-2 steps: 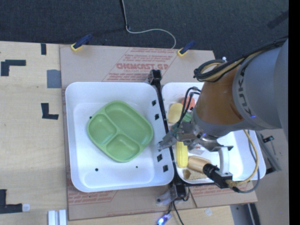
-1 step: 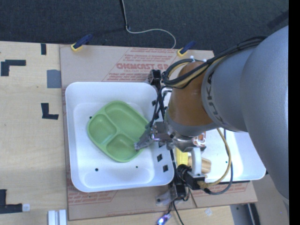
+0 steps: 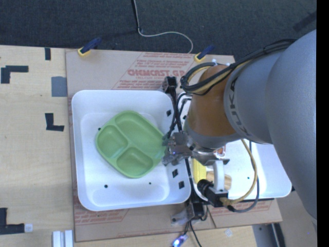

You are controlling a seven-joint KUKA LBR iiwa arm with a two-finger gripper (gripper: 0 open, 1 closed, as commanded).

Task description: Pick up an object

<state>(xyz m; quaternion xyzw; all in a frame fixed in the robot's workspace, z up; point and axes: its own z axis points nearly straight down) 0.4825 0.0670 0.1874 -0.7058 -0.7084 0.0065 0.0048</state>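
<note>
A green sectioned plate lies tilted in the left white bin, taking up its middle. My gripper hangs at the plate's right edge, over the bin's right wall. The bulky grey and orange arm covers most of the gripper. Nothing can be seen between the fingers from here.
The right white bin is mostly hidden under the arm. Both bins rest on a cardboard sheet on the wooden bench. Yellow and blue clamps hold the sheet's far edge. A white cable runs across the dark floor at the back.
</note>
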